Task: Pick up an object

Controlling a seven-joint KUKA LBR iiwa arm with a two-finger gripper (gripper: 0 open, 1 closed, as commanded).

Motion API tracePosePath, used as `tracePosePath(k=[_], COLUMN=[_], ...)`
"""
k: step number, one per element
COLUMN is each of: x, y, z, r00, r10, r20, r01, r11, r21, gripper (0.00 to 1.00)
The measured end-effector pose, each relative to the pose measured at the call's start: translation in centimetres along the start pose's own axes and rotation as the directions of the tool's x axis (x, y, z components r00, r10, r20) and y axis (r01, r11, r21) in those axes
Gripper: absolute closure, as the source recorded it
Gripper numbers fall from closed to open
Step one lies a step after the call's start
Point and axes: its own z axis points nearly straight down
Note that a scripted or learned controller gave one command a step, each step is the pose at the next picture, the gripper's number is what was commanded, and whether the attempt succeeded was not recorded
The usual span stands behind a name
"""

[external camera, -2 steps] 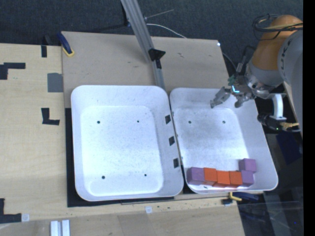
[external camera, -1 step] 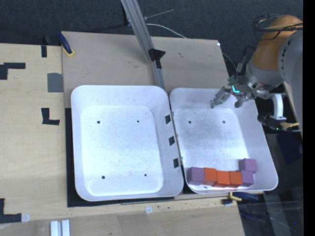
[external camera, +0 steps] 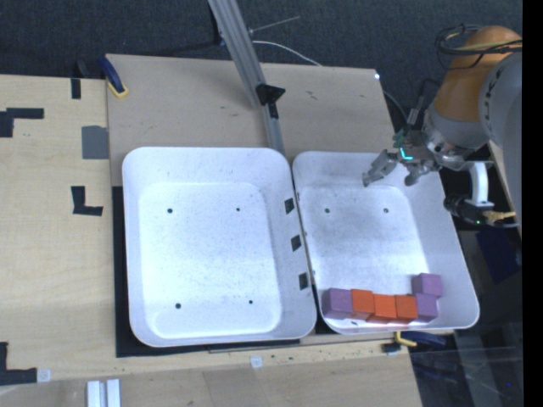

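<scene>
So the stuff to grab is a little row of foam-looking blocks jammed into the near corner of the right-hand shallow white bin. From the left there's a purple block, then an orange block, a second orange block, and a purple block at the right end with one more purple block touching it on the far side, so the whole thing makes an L shape. They all touch each other and sit right up against the bin's near wall, with the right end close to the curved corner. Not much room on the near side or the right side of them. The far side and left side of the row are wide open though; the rest of that bin's floor is bare, just speckled.

The two-finger gripper is way over at the far edge of the same bin, well apart from the blocks, hanging off the grey arm with the orange band coming in from the right. Its fingers are spread apart with nothing between them.

The left-hand shallow white bin sits just beside the right one, rims touching along the middle. Both rest on the light wooden desk, and a slanted grey metal pole rises up past the far edge between the bins.
</scene>
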Motion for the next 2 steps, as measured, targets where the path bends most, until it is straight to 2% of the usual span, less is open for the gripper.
tracePosePath(k=[1, 2], x=[0.0, -1.7], y=[0.0, -7.9], z=[0.0, -10.2], r00=[1.0, 1.0], r10=[0.0, 0.003], r20=[0.0, 0.002], r01=[0.0, -0.003], r11=[1.0, 1.0], r21=[0.0, -0.007], gripper=[0.0, 0.0])
